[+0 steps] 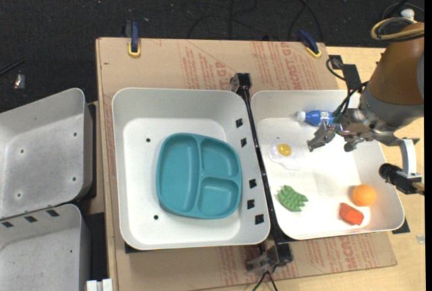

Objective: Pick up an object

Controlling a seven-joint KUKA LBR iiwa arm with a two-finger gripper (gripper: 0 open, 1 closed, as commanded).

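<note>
A red piece (351,214) and an orange (364,194) lie in the right bin's (388,222) near corner, below the gripper (335,138), whose fingers hang apart, empty, near a fried egg (285,150).

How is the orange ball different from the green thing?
The orange is round, smooth and bright orange; the green toy is flatter, bumpy and leaf-shaped. The orange sits near the right bin's right side, the green toy near its left. Both lie loose in that bin.
</note>
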